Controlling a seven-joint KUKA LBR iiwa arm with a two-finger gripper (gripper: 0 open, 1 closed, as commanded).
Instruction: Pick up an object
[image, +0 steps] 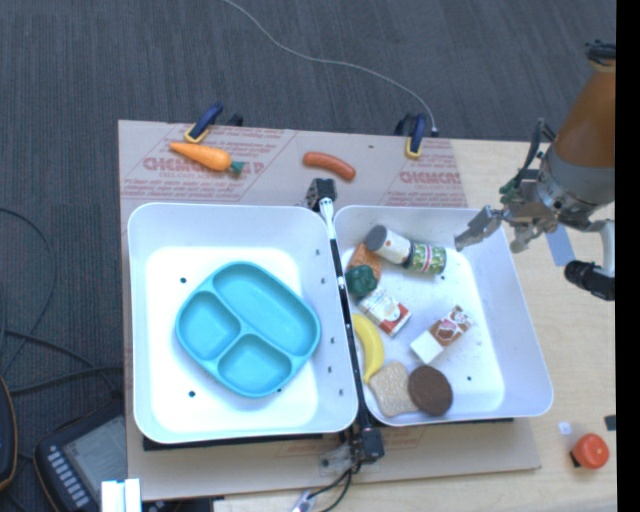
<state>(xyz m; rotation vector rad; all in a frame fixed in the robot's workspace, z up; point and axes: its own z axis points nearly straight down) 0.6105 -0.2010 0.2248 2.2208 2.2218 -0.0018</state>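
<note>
The arm (590, 120) reached in from the right, its orange band above a grey wrist, and the gripper (497, 227) hung over the upper right edge of the right bin (530, 350). Its two dark fingers (472, 233) were spread apart with nothing between them.

The right bin held the small things. Nearest the gripper, at the top of the bin, lay a bottle (408, 251) on its side, with a grey cap, a white body and a green label. Just left of it sat an orange-brown piece beside a dark green lump (361, 279). Below that lay a small red and white carton (388, 314), and to its right a second red and white box (446, 333). A yellow banana (368, 345) curved along the left wall. A slice of bread (391, 389) and a round brown cookie (431, 390) touched each other at the bottom.

The left bin (150, 330) held a blue divided plate (248, 328) with three compartments.

On the cardboard behind the bins lay a carrot (202, 156) and a sausage (329, 165), well apart. A small orange object (590, 452) rested on the bench at the lower right.
</note>
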